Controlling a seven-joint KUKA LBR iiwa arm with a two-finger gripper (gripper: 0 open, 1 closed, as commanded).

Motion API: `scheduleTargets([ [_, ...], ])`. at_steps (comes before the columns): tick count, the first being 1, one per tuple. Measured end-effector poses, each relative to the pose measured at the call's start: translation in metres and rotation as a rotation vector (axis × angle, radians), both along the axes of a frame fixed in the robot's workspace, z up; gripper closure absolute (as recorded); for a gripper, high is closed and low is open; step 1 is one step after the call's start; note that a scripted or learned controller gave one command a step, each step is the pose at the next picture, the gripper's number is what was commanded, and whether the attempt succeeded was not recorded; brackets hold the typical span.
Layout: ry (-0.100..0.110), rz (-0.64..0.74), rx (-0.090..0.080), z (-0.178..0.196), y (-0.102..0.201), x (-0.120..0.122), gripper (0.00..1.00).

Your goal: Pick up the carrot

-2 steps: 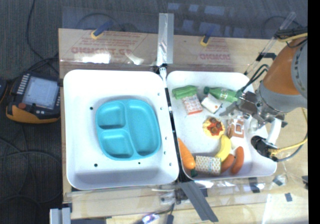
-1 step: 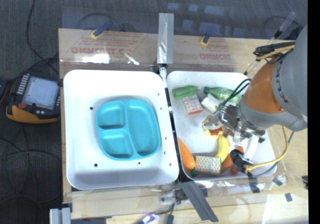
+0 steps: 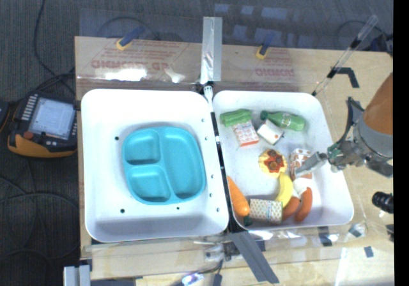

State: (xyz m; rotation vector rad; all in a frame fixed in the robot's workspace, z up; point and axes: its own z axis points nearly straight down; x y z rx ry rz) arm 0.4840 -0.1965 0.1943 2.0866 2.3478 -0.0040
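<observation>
The carrot (image 3: pixel 238 200) is a short orange cone lying along the left wall of the right bin (image 3: pixel 332 126), near its front corner. My gripper (image 3: pixel 309 164) hangs low over the right side of that bin, reaching in from the right beside a small red and white packet (image 3: pixel 298 156). It is well to the right of the carrot, with the banana (image 3: pixel 285 189) lying between them. Nothing visibly sits in the gripper.
A patterned box (image 3: pixel 266 210) touches the carrot's right side, and a red-orange sausage (image 3: pixel 304 204) lies by the banana. A pizza piece (image 3: pixel 273 161), green bottle (image 3: pixel 285 120), green vegetable (image 3: pixel 235 117) and small cartons (image 3: pixel 245 133) fill the bin's back. The left bin (image 3: pixel 102 119) holds a blue divided plate (image 3: pixel 163 163).
</observation>
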Motion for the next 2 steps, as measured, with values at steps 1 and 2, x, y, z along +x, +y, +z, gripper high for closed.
scheduleTargets([
  [1, 0.002, -0.114, 0.003, -0.072, 0.059, 0.006, 0.0],
  [2, 0.002, -0.168, 0.001, -0.011, 0.108, 0.002, 0.0],
])
